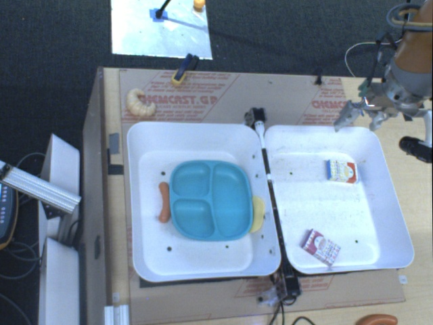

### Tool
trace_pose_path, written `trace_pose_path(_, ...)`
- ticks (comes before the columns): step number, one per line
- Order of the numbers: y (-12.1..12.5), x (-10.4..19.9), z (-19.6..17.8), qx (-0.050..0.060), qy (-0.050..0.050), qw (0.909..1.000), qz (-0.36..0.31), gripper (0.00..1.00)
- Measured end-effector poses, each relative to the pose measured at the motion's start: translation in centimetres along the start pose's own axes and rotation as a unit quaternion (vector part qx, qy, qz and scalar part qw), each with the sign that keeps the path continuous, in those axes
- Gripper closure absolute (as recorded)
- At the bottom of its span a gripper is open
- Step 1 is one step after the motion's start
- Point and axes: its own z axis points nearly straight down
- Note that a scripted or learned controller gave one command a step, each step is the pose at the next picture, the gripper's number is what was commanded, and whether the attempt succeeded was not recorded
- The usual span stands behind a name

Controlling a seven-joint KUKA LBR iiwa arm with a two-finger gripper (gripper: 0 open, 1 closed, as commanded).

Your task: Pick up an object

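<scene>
Gripper (362, 116) spread wide, holding nothing, hangs over the right bin's (389, 181) far rim, likely staged above the carton (341, 170) lying flat nearby, nearest thing to pick.

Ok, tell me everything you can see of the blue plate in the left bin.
The blue plate is a rounded rectangle that looks like light blue plastic, moulded into four sections: two larger ones on the left and two smaller on the right. It lies flat, face up, near the middle of the left bin. A sausage lies just off its left edge, and something yellow pokes out from under its right edge.
</scene>
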Motion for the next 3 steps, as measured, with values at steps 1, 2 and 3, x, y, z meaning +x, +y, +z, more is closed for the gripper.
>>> trace_pose_path(1,-2.8,-2.1,12.4,0.0,0.0,1.0,0.001,0.0)
trace_pose_path(2,-2.7,-2.2,11.3,-0.002,-0.001,1.0,0.0,1.0)
trace_pose_path(3,-2.8,-2.3,4.3,-0.001,-0.001,1.0,0.001,1.0)
